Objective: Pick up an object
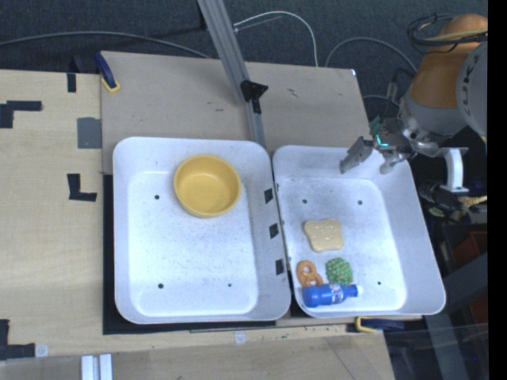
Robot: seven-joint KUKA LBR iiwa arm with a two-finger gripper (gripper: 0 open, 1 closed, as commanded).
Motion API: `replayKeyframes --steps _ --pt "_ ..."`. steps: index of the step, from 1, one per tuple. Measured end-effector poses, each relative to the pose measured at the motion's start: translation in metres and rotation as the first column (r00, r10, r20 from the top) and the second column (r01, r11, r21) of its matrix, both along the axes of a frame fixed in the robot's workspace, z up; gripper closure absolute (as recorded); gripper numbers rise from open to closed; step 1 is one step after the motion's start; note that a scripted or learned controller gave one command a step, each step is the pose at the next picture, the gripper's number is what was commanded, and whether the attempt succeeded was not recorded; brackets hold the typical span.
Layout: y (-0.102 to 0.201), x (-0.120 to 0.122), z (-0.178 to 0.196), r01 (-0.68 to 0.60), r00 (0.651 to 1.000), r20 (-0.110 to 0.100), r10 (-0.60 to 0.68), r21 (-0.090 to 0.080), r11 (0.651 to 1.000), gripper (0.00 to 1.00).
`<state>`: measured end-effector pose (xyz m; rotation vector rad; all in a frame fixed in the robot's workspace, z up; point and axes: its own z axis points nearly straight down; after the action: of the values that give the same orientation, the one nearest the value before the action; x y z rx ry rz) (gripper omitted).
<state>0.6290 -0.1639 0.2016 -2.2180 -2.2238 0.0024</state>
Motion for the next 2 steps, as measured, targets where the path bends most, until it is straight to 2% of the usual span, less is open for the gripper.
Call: replayKeyframes --steps 1,2 --pt "-0.008 -0.005 -0.059 0.002 1.0 -0.006 -0.002 0.0 1.0 0.0" --pt "-0.008 -0.005 -0.109 0.001 1.0 0.0 -0.001 0.0 1.0 0.0"
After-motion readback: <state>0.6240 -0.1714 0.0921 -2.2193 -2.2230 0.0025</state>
